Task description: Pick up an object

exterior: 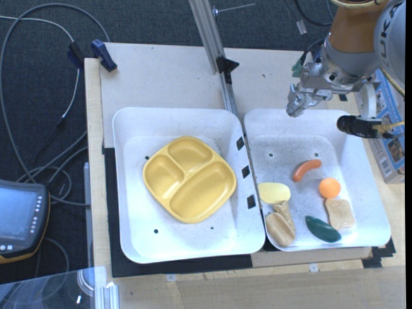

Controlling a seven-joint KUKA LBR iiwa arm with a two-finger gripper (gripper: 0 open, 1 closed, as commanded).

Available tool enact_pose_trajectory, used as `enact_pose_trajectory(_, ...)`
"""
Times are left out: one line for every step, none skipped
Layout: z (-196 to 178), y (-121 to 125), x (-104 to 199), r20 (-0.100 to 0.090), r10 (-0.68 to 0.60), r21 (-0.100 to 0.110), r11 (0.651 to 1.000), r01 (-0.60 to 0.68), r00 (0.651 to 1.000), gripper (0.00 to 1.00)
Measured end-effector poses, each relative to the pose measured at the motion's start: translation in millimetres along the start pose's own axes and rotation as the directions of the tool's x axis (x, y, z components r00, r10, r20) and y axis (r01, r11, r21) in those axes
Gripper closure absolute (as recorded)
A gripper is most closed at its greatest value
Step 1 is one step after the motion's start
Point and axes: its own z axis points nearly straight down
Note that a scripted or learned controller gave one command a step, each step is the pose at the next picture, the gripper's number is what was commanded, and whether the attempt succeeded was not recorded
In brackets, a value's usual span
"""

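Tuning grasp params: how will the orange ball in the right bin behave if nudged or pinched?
The orange ball looks round and smooth, so it will likely roll when nudged. Probably light, maybe slippery. It sits just above the tan bread piece, which might stop it that way.

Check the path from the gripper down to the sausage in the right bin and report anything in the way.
Nothing visible blocks it. The gripper hovers over the back rim of the right bin, and the sausage lies alone on bare bin floor below it. The orange ball and yellow piece lie apart, nearer the front.
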Motion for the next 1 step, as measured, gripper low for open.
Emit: enact_pose_trajectory(13.4, -0.3, 55.9, 0.000, 0.000, 0.003, 1.000, 0.000, 1.000, 1.00)
